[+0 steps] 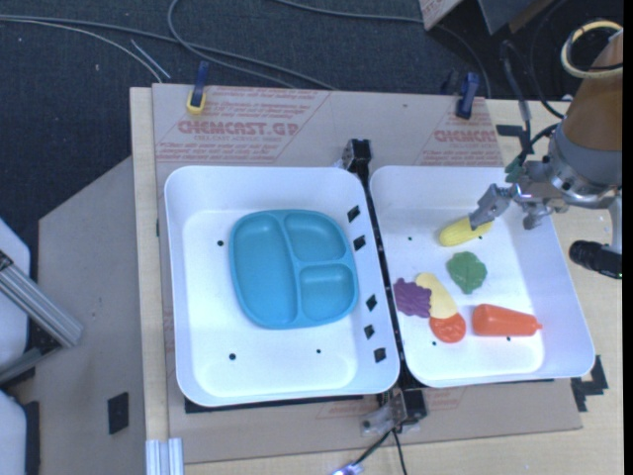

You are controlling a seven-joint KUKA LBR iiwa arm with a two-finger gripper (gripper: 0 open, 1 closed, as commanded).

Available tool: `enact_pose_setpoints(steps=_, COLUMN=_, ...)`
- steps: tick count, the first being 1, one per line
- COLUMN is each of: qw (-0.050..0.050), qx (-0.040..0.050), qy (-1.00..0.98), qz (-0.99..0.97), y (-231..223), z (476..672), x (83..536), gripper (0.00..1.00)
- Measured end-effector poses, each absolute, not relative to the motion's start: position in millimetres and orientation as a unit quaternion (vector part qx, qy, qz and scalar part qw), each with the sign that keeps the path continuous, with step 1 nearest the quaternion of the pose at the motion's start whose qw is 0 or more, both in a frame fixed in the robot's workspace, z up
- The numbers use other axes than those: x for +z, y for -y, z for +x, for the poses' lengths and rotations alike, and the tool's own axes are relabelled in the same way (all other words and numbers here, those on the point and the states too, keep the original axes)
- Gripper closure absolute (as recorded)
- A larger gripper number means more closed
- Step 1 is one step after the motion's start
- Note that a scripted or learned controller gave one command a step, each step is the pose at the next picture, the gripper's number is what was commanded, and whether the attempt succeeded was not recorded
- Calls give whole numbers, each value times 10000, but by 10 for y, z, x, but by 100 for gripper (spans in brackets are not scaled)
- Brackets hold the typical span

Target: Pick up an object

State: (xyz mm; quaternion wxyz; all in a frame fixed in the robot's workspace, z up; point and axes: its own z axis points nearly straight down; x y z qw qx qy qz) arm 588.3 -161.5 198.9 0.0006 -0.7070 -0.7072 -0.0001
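You are looking down at a bench (247, 117) with a brown board on top, and dark floor around it. Two white bins sit side by side on the board.

The right bin (554, 305) has the toy food in it. A yellow banana (463, 231) lies near the top of that bin. The gripper (509, 206) hangs just above and to the right of the banana. Its two fingers are spread apart, and one grey finger (489, 206) points down toward the banana's right end. It is hard to tell if that finger touches the banana or only sits close over it. Nothing is held between the fingers.

Below the banana is a green broccoli piece (466, 271). Lower still, a purple bunch of grapes (411, 297) sits by the left wall of the bin. A pale yellow piece (436, 295) touches the grapes, and a small red piece (448, 329) sits right under it. An orange carrot (504, 321) lies just to the right of the red piece.

The left bin (198, 354) holds a blue tray (293, 266) with three sections. The arm (593, 117) comes in from the right side.
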Motion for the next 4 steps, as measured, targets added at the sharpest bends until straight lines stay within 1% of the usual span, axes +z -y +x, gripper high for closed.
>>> enact_pose_setpoints(steps=1, qw=35, qx=14, qy=7071, qz=-7071, y=1561, z=5816, x=1387, gripper=0)
enact_pose_setpoints(steps=2, qw=23, qx=9, qy=7072, qz=-7070, y=1553, z=5813, x=866, gripper=0)
enact_pose_setpoints(steps=3, qw=1, qx=-7, qy=7070, qz=-7072, y=1556, z=5826, x=1005, gripper=100)
enact_pose_setpoints(steps=4, qw=-17, qx=-10, qy=7068, qz=-7074, y=1596, z=5770, x=1468, gripper=100)
